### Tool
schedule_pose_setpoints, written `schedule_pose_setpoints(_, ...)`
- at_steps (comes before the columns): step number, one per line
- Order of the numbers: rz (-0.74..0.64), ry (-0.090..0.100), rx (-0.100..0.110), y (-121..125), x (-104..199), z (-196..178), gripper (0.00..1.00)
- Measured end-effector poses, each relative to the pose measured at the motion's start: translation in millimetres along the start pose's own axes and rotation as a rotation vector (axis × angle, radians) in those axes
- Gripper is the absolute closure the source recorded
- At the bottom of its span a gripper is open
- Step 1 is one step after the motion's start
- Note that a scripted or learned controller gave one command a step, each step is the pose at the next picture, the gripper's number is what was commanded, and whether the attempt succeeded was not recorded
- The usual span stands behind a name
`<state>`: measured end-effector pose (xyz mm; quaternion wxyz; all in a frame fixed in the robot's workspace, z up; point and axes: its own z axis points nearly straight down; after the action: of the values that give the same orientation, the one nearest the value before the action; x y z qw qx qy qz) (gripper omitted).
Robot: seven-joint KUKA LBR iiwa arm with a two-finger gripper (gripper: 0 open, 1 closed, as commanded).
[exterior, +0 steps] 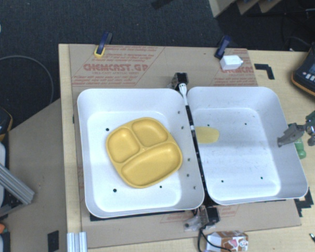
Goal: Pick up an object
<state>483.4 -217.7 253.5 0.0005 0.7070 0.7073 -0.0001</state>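
The hand (293, 135) sits at the right bin's (252, 96) outer rim; whether it is spread or pressed together I cannot tell. Farther off, in the far bin (121, 96), lies the yellow tray (143, 152), probably light, stiff and slick, best pinched by its raised rim.

Yellow divided plate (143, 151) in left bin (89, 140)
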Motion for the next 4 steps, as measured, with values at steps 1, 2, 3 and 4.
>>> schedule_pose_setpoints(1, -0.001, -0.009, -0.019, -3.1, -7.5, -177.7, 0.0)
schedule_pose_setpoints(2, -0.002, -0.004, -0.005, -3.1, -6.8, -178.5, 1.0)
schedule_pose_setpoints(3, -0.004, 0.004, 0.007, -4.2, 54.0, -99.9, 1.0)
schedule_pose_setpoints(4, 0.002, 0.002, 0.005, 27.7, 22.6, -33.8, 1.0)
